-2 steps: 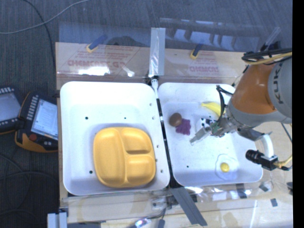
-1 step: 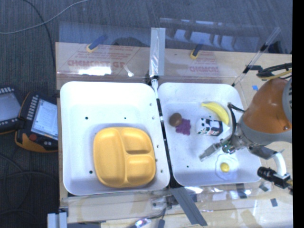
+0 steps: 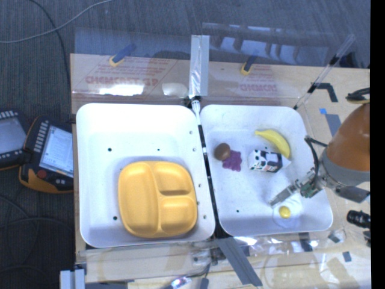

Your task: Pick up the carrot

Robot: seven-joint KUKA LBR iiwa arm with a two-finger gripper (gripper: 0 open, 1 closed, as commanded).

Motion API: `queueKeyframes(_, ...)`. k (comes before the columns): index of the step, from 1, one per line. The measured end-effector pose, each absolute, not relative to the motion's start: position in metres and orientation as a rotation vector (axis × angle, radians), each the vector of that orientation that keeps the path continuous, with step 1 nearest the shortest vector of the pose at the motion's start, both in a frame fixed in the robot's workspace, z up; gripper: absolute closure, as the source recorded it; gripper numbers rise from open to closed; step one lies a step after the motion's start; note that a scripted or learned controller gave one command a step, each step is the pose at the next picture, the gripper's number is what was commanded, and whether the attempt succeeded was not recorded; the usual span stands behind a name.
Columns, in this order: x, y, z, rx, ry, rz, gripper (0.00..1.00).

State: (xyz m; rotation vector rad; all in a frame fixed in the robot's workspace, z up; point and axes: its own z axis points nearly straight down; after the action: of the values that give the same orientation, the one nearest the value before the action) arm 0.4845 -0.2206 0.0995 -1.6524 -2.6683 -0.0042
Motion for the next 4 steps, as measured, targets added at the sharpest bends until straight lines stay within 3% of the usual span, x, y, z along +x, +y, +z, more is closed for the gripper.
queueKeyframes(1, 0.488, -0.182, 0.091, -1.587, -2.732, 0.001, 0.0)
queueKeyframes(2, 0.484, -0.104, 0.105, -1.219, -2.893, 0.0, 0.0)
queueKeyframes(3, 0.485, -0.106, 0.226, -0.635, -3.079, -0.001, 0.0)
queueKeyframes(4, 0.484, -0.152, 0.16, -0.426, -3.113, 0.0, 0.0)
